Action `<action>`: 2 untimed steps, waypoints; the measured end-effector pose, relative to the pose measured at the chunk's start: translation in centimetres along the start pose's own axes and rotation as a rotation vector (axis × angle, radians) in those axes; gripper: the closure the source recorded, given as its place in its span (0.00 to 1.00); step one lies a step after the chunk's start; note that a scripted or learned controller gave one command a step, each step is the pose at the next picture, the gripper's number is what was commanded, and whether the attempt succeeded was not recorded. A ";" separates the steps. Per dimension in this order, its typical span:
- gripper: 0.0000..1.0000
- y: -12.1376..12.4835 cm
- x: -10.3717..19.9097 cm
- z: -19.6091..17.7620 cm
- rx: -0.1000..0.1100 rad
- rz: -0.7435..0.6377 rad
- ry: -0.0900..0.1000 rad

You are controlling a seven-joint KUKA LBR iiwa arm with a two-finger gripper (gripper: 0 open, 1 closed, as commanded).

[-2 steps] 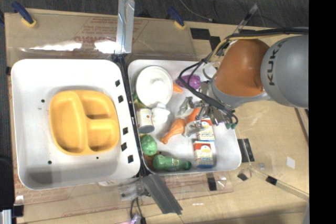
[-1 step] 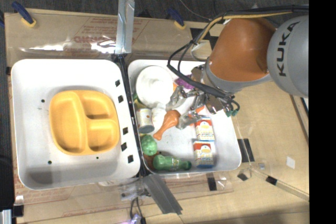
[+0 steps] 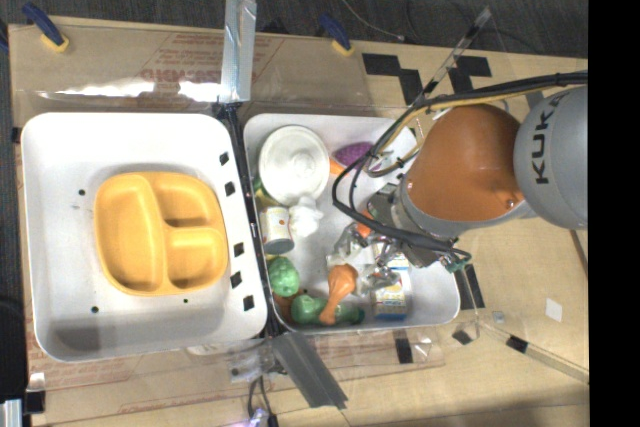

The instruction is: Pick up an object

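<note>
Camera view: round white bowl point(image 3: 293, 162), glossy.

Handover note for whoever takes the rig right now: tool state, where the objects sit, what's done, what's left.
Tool: low in the right bin, among the clutter near its front; open or shut not readable, nothing seen in its grip.
Objects in the right bin: white bowl at the back, purple item beside it, green ball, orange carrot-like toy and a small carton at the front.
Left bin: yellow divided tray.
Done: arm is down over the objects.
Left: secure one and lift.
</note>
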State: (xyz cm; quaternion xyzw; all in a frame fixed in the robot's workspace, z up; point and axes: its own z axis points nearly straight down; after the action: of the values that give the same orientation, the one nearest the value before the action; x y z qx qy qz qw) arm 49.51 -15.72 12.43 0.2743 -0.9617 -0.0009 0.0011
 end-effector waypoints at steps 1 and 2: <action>1.00 0.6 -7.1 3.3 0.003 0.047 -0.002; 1.00 3.9 -9.5 -11.5 0.009 0.176 -0.012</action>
State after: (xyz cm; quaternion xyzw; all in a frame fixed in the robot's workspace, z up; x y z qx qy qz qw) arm 55.54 -7.38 23.89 0.1889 -0.9820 0.0020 -0.0058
